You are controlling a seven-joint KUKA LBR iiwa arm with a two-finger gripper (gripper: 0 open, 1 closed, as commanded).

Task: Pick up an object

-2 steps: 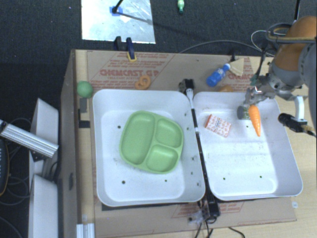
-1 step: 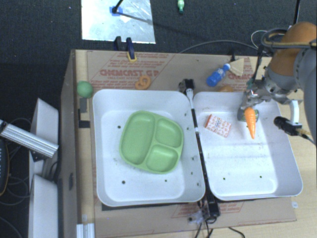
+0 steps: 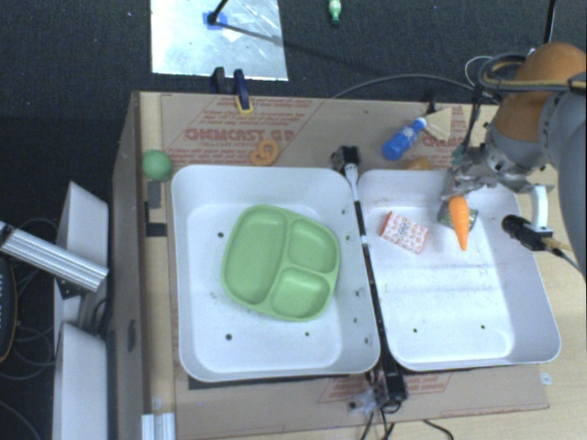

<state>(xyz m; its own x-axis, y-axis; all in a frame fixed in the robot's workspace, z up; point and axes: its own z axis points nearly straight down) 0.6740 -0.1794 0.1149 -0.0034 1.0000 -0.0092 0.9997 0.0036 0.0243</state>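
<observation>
Though fingers unclear, end effector [image 3: 456, 193] touching carrot [image 3: 459, 221].

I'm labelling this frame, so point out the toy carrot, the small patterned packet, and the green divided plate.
toy carrot [image 3: 459, 224]: camera view, on its orange body.
small patterned packet [image 3: 404, 232]: camera view, on its middle.
green divided plate [image 3: 260, 246]: camera view, on the floor of its large compartment.

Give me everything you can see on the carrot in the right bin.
The carrot is a small toy, orange with a green top, plastic-looking. It sits in the right bin near the far right corner, green end toward the gripper, tip pointing to the near side. The gripper is right at its green end; whether they touch, or whether it rests flat, I cannot tell.
</observation>
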